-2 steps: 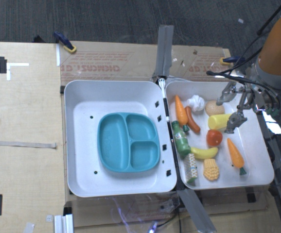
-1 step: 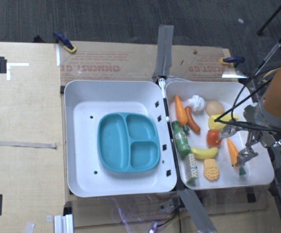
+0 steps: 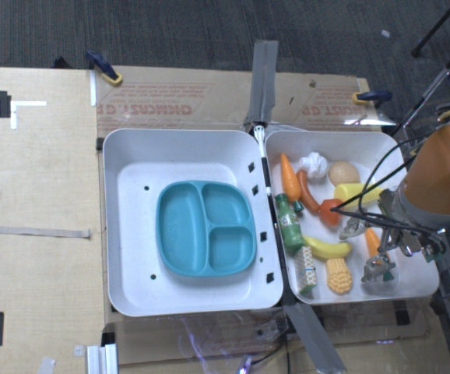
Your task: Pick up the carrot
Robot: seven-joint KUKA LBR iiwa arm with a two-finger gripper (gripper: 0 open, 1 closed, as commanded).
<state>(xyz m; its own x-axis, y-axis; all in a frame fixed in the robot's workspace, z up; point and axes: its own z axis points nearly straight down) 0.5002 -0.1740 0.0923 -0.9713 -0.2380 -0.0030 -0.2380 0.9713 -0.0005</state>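
Gripper [image 3: 380, 265] low in right bin [image 3: 412, 287], carrot [image 3: 290, 177] apart (near left wall).

You have two bins side by side: the left bin [image 3: 124, 232] holds a divided plate [image 3: 207, 228] at its middle. In the right bin [image 3: 420, 287], the carrot [image 3: 290, 178] lies near the left wall, behind the bottle [image 3: 289, 223], with the corn cob [image 3: 339, 276] toward the front.

The carrot [image 3: 290, 178] is a small orange toy, tapered, with its narrow tip pointing toward the top of the frame and its broader end lower down. It lies flat in the right-hand white bin [image 3: 412, 290], right of centre in the frame, close along that bin's left wall. Its long axis runs nearly up and down the picture, leaning slightly, and its surface looks smooth and unmarked.
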